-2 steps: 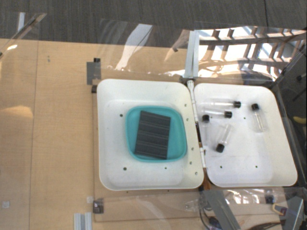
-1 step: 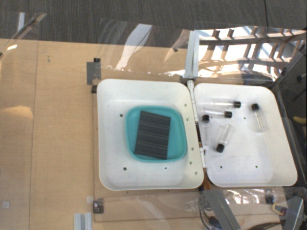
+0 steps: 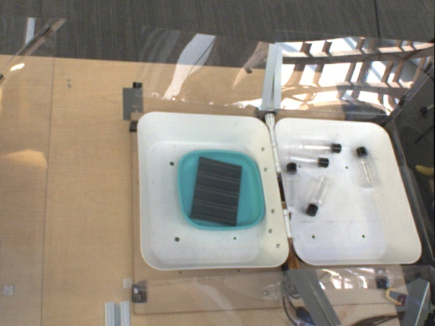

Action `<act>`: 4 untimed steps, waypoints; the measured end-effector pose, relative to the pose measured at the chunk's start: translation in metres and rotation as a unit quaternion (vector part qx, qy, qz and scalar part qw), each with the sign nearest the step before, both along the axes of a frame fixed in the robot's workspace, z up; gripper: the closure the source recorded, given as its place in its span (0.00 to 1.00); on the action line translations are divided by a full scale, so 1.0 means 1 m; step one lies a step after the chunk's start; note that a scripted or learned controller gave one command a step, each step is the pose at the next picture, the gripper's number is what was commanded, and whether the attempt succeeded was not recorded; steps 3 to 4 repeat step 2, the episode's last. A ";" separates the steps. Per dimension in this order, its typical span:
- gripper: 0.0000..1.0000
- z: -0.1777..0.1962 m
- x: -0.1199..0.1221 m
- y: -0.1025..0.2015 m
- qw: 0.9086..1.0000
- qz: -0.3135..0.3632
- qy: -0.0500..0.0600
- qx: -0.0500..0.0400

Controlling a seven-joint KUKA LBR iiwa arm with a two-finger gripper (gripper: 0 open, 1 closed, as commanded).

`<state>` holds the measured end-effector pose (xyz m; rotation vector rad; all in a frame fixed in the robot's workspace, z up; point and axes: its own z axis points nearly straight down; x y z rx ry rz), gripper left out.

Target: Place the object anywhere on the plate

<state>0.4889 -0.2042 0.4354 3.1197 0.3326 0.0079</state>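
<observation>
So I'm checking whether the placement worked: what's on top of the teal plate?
A dark ribbed rectangular block lies on the teal plate, within its rim. The plate's middle beneath it is hidden.

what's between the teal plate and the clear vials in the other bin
In the camera view, bare white floor of the left bin, then the two bins' meeting rims, separate the teal plate from the clear vials.

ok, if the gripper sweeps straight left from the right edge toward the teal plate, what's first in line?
Likely the rightmost clear plastic vial with a black cap in the right white bin, if it travels low; height is unclear. The square teal plate sits beyond.
</observation>
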 end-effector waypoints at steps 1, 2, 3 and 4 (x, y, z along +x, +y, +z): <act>0.00 0.000 0.000 0.000 1.000 0.000 0.000 0.000; 0.00 0.000 0.000 0.000 1.000 0.000 0.000 0.000; 0.00 0.000 0.000 0.000 1.000 0.000 0.000 0.000; 0.00 0.000 0.000 0.000 1.000 0.000 0.000 0.000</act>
